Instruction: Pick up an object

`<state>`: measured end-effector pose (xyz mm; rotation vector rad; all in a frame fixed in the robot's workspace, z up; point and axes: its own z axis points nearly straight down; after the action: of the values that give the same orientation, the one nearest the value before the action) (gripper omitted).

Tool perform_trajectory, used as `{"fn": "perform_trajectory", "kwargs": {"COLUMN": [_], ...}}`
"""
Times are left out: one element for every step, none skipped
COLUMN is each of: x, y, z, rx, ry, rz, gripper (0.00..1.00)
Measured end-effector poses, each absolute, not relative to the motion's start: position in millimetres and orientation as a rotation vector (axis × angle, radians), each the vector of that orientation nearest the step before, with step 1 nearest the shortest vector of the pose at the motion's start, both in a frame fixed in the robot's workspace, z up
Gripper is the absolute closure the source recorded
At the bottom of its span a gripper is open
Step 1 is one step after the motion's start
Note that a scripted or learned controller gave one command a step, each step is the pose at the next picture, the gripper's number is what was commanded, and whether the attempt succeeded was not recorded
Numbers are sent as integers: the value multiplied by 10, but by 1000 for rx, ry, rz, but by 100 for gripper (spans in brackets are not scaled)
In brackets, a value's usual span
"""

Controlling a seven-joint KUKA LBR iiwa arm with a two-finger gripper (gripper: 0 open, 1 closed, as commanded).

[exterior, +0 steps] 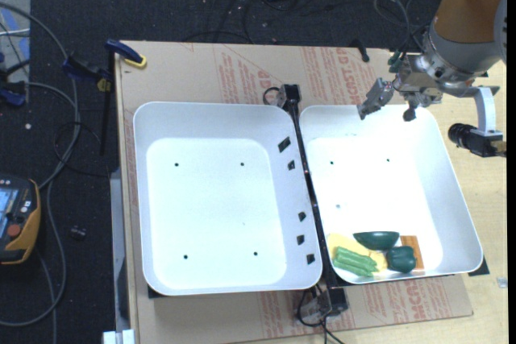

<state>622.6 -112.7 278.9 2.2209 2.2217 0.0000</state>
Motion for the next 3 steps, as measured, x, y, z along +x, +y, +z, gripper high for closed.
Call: {"fn": "perform_trajectory", "kwargs": {"x": [6228, 5625, 5373], "y": [-1126, -755, -79], "z": [2891, 2058, 3680], "rx": [2220, 2224, 2209], "ry": [2222, 2228, 2223], "rz": [0, -7, 19], "gripper": [100, 100, 100]}}
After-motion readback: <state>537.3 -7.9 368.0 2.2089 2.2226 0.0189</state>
